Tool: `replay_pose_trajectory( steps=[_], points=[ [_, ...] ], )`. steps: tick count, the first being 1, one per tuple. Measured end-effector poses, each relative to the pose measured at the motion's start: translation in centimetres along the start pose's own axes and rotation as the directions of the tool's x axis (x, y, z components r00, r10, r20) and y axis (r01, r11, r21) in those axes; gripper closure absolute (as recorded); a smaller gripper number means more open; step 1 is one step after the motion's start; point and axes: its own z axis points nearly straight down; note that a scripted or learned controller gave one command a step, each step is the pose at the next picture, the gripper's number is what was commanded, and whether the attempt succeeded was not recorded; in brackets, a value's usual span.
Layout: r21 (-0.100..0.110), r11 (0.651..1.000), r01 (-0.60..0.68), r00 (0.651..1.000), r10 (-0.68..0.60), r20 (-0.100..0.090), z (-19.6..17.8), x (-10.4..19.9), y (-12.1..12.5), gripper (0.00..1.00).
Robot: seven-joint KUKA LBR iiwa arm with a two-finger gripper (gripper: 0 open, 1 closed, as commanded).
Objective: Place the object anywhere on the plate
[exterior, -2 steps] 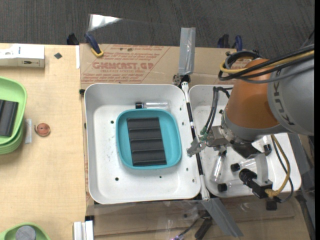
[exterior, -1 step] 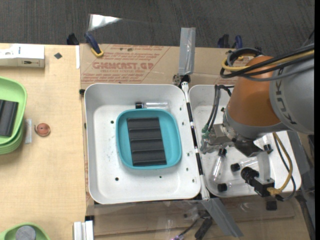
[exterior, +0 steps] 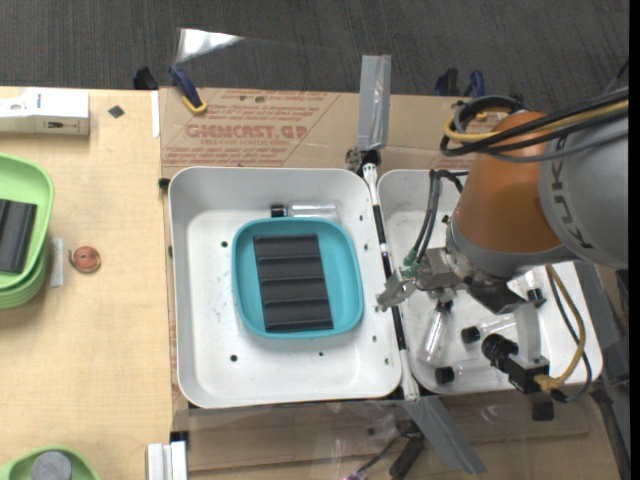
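At the far left of the worktop [exterior: 110,368] we see a green dish [exterior: 43,223] with a dark item in it. A white box [exterior: 45,113] lies behind the dish and a small reddish disc [exterior: 86,258] just beside it. Further right, a printed cardboard sheet [exterior: 255,123] lies behind the left bin [exterior: 195,298]. The teal plate [exterior: 346,278] sits roughly in the middle of that bin. The black ribbed block [exterior: 292,283] lies flat on the plate, well inside the rim, with its ridges running across. Just behind the plate, close to its far edge, a clear tube with a black cap [exterior: 303,210] lies on the bin floor. To the right, the arm [exterior: 510,208] covers much of the right bin [exterior: 402,208]. The end effector [exterior: 425,280] hangs over that bin's left part, near the wall between the two bins and apart from the plate and the block. We cannot tell whether it is wide or narrow, because the wrist hides it from above. A clear tube-like piece [exterior: 435,336] lies on the right bin's floor, just beside the end effector.
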Motion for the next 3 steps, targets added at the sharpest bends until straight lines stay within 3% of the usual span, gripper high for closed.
replay_pose_trajectory(
  steps=[1,2,3],
  points=[
    [0.001,1.000,-0.002,1.000,0.002,0.001,-0.81,-0.15,0.08,1.00],
    [0.001,1.000,-0.002,1.000,0.002,0.001,-0.81,-0.15,0.08,0.00],
    [0.002,1.000,-0.003,1.000,0.003,0.003,-1.62,-0.31,0.16,1.00]
  ],
)
